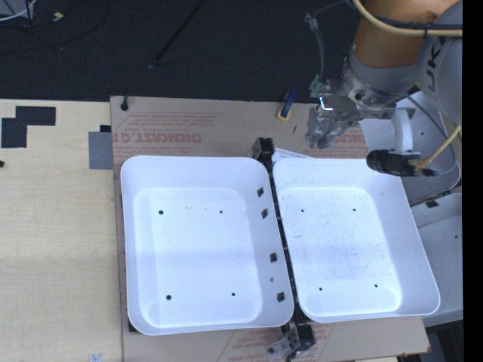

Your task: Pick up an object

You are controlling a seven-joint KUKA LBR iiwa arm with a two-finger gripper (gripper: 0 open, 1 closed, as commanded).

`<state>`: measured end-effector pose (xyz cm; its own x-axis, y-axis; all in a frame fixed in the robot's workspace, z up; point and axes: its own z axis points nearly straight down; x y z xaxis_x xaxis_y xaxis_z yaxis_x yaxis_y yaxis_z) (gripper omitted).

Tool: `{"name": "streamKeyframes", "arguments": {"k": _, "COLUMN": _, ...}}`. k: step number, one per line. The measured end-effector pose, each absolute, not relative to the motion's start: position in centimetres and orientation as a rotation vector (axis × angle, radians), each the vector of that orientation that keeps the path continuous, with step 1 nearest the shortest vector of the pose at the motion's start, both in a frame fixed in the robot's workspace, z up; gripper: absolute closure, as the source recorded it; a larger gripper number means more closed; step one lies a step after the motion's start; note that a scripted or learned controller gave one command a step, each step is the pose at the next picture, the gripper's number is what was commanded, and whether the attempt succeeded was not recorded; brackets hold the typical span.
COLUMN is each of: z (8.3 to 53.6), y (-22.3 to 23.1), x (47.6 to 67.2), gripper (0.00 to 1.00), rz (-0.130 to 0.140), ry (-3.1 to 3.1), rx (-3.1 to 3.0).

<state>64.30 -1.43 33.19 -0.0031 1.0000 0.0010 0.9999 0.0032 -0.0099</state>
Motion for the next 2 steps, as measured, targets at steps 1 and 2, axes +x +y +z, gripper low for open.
{"name": "streamKeyframes", "arguments": {"k": 1, "z": 44.3, "y": -0.6, "x": 64.4, "gripper": 1.0, "rz": -0.009, "ry": -2.228, "rx": -2.223}}
{"name": "streamKeyframes", "arguments": {"k": 2, "z": 35.6, "y": -0.2, "x": 64.1, "gripper": 1.0, "rz": 0.011, "ry": -2.215, "rx": -2.218}}
